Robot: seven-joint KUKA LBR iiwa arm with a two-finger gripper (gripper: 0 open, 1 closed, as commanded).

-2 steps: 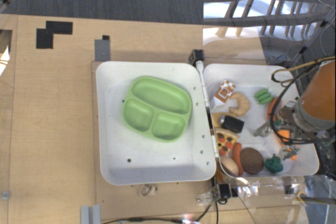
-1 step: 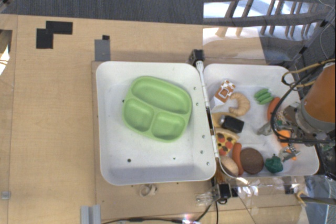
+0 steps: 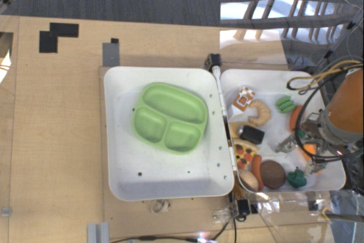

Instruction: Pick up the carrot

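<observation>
Nearest the camera, along the front wall of the right bin point(image 3: 335, 182), lie a pale spoon-like piece point(image 3: 248, 180), a brown round item point(image 3: 273, 173) and a green broccoli point(image 3: 296, 178). Just behind them, the gripper point(image 3: 310, 148) hangs low at the bin's right side, touching the orange carrot point(image 3: 295, 118), which slants beside it; whether anything is pinched cannot be told. Farther back sit a croissant point(image 3: 260, 112) and a green piece point(image 3: 285, 104). Left bin point(image 3: 119, 179) holds a green divided plate point(image 3: 169, 117). No writing is legible.
</observation>
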